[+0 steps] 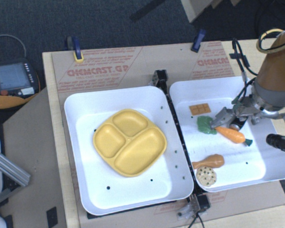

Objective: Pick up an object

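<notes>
The gripper (225, 119) is seen at the right of the frame, low inside the right-hand white bin (268, 174), carried by the grey arm (277, 80) with its orange band, which reaches in from the right edge. How far the gripper is parted cannot be told, and nothing can be seen clamped in it. Its tip is placed just beside the upper end of an orange carrot (230, 134) with a small green stub at its lower right end, and close to a green leafy piece (205, 125) lying to the left of that. A tan cracker (200, 109) is seen above the green piece, near the bin's upper left. Lower in the same bin, a brown drumstick-shaped piece (209, 162) is laid across, with a round speckled cookie (206, 176) just beneath it and touching or nearly so. In the left-hand white bin (90, 191), at the centre of the frame, a yellow divided plate (130, 142) with three compartments is set flat. Both bins are borne on a cardboard sheet (127, 62) with red print.
</notes>
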You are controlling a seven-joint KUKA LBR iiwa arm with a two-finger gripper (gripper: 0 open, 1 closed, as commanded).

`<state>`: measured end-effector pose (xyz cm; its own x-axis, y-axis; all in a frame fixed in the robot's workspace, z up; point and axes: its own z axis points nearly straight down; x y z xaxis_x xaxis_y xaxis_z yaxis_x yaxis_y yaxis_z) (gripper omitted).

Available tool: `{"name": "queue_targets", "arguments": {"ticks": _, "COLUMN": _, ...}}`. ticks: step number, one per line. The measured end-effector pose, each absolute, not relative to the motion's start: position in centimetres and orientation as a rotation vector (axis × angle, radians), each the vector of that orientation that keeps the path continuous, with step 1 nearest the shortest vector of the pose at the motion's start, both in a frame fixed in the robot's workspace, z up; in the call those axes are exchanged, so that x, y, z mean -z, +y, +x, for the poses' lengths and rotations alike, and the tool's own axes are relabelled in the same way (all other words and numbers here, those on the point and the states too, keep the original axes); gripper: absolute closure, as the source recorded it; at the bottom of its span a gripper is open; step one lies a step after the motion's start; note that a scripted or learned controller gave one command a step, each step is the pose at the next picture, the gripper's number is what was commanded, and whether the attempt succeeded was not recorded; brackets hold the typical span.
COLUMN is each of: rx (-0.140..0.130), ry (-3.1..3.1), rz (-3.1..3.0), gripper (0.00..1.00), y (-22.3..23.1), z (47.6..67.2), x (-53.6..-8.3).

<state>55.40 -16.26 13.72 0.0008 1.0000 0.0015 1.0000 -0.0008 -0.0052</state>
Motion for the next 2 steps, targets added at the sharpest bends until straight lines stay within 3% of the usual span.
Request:
{"name": "queue_targets", "arguments": {"ticks": 1, "rx": -0.004, "ry": -2.217, "rz": -2.218, "gripper": 0.00, "y": -16.2, "z": 55.3, "x": -8.4}}
{"name": "queue_targets", "arguments": {"ticks": 2, "rx": 0.000, "ry": -2.221, "rz": -2.223, "gripper": 1.00, "y": -16.2, "z": 55.5, "x": -9.8}}
